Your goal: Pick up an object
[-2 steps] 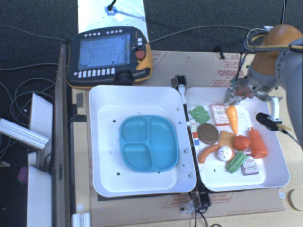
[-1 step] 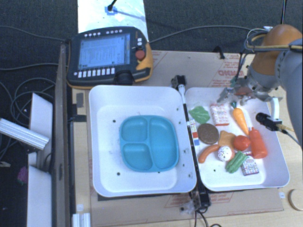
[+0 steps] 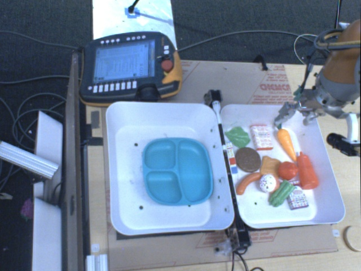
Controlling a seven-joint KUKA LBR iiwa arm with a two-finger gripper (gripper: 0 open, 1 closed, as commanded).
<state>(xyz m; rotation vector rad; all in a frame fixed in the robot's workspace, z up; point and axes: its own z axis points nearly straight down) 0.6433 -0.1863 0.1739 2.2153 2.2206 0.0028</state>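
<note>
- Gripper [image 3: 298, 110] hangs at the upper right of the frame, over the upper rim of the right bin [image 3: 333, 199]. Its two fingers stand apart, one toward the left and one toward the right, and nothing is between them, so it is released and grasps no object.
- The toys lie in a heap in the middle of the right bin. The left bin [image 3: 121, 151] holds a blue divided plate [image 3: 177, 171].
- The nearest toy to the gripper is the carrot [image 3: 287, 144]. It lies just below the fingers in the frame, a little toward the left. Its long axis runs from upper left to lower right, with the top end pointing up toward the gripper.
- Just left of the carrot is a small white and red box [image 3: 261, 136], and below it a red tomato [image 3: 287, 170] and a red-orange bottle [image 3: 307, 171] that seem to touch it at its lower end.
- Farther toward the lower left are a brown round cookie [image 3: 247, 159], a green leaf [image 3: 237, 135], a sausage [image 3: 248, 183] and a green pod [image 3: 281, 193].
- My judgement: the pick has not yet begun. The coming move would be a short descent toward the lower left, with the fingers closing across the narrow width of the carrot. The close neighbours could get in the way of a finger.
</note>
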